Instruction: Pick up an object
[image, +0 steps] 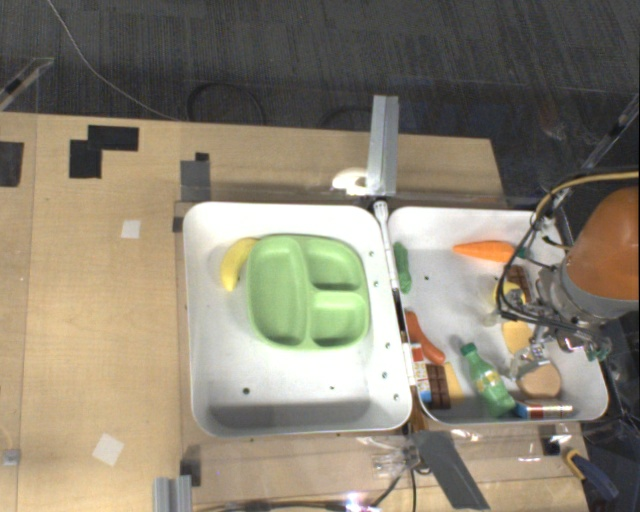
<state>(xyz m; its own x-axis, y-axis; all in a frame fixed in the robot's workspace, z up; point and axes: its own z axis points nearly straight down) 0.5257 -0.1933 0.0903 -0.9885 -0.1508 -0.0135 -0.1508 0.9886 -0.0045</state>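
The worktop (90, 330) carries 2 shallow white bins side by side. The left bin (215, 385) holds a green divided tray (305, 290), face up near the bin's middle, with a yellow banana (234, 264) tucked against the tray's left edge, partly under it.

The right bin (440, 235) holds the loose things the task can draw from. An orange carrot (487, 252) lies near the far wall, well apart from the rest. A slim green piece (402, 266) lies along the left wall. Toward the near wall sit a red-orange piece (426, 345), a dark brown box (436, 385), a green bottle (488, 381) lying on its side, a tan rounded piece (541, 381) and a marker-like stick (545, 408) just beside the near wall.

The arm (605, 250) reaches in from the right and hangs low over the right half of that bin. Its hand (535, 345) is down among the clutter, just above the tan piece and near something yellow (513, 293) that the arm half hides. I cannot tell how the hand is set, nor whether anything is caught in it: cables and metal parts blur together there.

My judgement is that the hand is placed to try for the tan piece or its yellow neighbour, since those lie directly beneath it. The crowding there could spoil a clean grip.
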